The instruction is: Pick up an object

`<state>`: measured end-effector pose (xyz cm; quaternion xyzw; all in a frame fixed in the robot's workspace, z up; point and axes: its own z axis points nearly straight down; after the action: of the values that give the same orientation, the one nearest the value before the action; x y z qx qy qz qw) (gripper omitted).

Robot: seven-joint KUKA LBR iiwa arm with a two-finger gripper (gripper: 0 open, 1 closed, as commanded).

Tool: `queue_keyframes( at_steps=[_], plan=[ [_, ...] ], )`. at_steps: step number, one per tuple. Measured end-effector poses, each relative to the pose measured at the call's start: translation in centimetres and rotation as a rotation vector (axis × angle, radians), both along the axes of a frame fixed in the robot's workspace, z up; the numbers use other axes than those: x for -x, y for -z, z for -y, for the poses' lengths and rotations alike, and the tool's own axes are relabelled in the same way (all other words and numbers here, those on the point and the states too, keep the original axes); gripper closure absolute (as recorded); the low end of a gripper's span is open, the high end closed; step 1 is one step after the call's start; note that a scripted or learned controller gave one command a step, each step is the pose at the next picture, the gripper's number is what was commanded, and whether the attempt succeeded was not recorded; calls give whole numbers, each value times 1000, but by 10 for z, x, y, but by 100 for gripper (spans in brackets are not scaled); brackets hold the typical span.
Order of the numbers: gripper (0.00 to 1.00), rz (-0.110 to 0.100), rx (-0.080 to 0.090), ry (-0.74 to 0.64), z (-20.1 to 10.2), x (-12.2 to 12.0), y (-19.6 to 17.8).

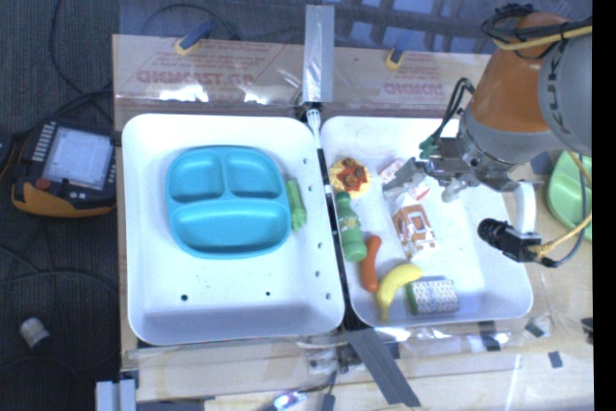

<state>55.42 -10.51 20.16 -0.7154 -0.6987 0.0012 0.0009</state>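
The right bin (pixel 500 289) holds several items. A yellow and red toy (pixel 349 175) lies near its far left, with a green bottle (pixel 347 232) and an orange carrot (pixel 371 267) in front of it. A yellow banana (pixel 396 285) and a small can (pixel 435 295) lie by the front wall. A white and orange carton (pixel 415 227) sits mid-bin, a white packet (pixel 393 172) behind it. My gripper (pixel 431 172) hangs over the far middle of this bin, just right of the packet and above the carton.
The left bin (pixel 192 289) holds a blue divided plate (pixel 228 200) and a green piece (pixel 295 203) at its right wall. A pale green object (pixel 568 184) stands on the bench right of the bins. A handheld device (pixel 63 168) lies on the floor at left.
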Motion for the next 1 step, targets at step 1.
queue_keyframes(
  at_steps=[1],
  plan=[
    [0, -1, -1, 41, -3, 14, 6]
  ],
)
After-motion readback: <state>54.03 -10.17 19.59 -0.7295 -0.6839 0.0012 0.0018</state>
